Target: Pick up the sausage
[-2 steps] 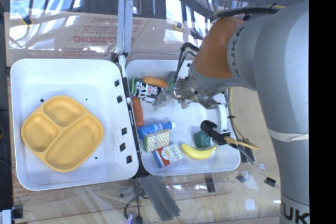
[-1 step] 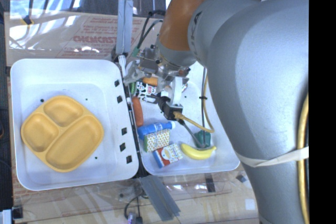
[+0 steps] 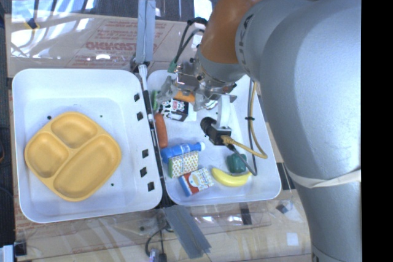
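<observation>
Sausage first: the slim orange-red sausage [image 3: 161, 129] lies lengthwise against the left wall of the right-hand shallow white bin [image 3: 261, 190], close beside the divider between the two bins. Above it, at the bin's far end, the arm's two-finger gripper [image 3: 187, 90] hangs over a small black-and-white carton [image 3: 177, 108], with the grey wrist and orange band crowding the view; whether the claw is spread or pressed together cannot be told from this slant.

Just below the sausage sit a blue-capped bottle [image 3: 182, 150] and a speckled yellow packet [image 3: 184, 164], with a red-and-white snack pack [image 3: 195, 181], a yellow banana [image 3: 231, 178] and a dark green lump [image 3: 237, 162] further along. The left bin [image 3: 24, 205] carries a yellow three-compartment plastic plate [image 3: 72, 155].

Trouble seems likeliest from the wall: a finger coming down on that side could strike the rim or find no gap. The round, smooth sausage may also roll or squirt out, or the carton may be taken instead.
</observation>
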`<action>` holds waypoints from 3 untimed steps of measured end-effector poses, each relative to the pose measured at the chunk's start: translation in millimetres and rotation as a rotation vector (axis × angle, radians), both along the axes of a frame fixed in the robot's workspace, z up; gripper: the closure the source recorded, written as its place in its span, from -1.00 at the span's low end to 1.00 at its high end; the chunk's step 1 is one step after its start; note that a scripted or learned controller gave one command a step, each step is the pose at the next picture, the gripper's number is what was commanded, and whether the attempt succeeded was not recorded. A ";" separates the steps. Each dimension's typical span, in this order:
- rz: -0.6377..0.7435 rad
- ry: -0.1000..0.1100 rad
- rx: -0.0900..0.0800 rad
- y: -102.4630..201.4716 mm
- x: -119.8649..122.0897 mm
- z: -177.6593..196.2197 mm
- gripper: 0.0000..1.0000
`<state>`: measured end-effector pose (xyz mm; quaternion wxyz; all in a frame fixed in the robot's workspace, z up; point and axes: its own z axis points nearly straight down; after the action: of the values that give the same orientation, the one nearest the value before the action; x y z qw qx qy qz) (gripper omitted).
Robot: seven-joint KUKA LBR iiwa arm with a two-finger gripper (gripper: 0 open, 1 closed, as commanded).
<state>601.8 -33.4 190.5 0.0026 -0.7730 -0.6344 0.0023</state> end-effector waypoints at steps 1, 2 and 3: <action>0.087 -0.001 -0.001 151.4 -30.0 -21.9 -1.00; -0.136 -0.003 -0.002 183.1 32.6 -83.1 -1.00; -0.499 -0.001 -0.004 231.1 53.0 -99.3 -1.00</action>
<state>654.8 197.6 91.2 0.0012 -0.9056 -0.4241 0.0023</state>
